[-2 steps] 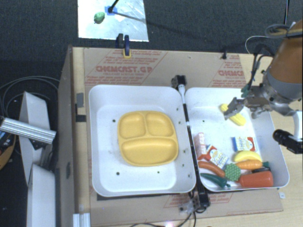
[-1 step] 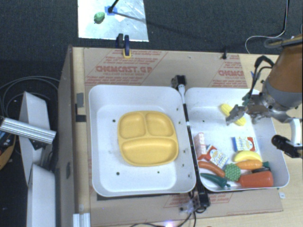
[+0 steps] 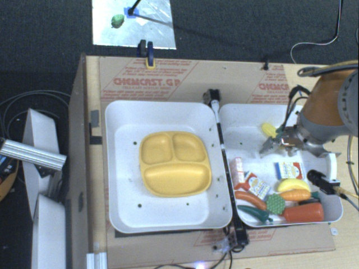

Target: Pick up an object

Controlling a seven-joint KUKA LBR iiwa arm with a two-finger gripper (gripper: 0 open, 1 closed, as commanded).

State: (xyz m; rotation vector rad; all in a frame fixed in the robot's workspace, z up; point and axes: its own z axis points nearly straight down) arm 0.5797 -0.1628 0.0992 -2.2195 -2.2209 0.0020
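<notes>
bins (image 3: 115, 167): 2 | yellow tray (image 3: 174, 163): 1 | carrots (image 3: 295, 195): 2 | banana (image 3: 293, 184): 1

This looks like a robotics lab or test bench rather than a home or shop. Two shallow white bins (image 3: 168, 217) sit side by side on a brown board printed with "CHEMCAST GP" (image 3: 147, 82), laid over dark carpet-like flooring (image 3: 45, 32). Loose black cables (image 3: 22, 102) curl at the left beside white panels and an aluminium bar (image 3: 33, 154). The contents are toys: a yellow divided plate (image 3: 174, 164) and plastic play food (image 3: 286, 198), under the grey and orange arm (image 3: 331, 108).
</notes>
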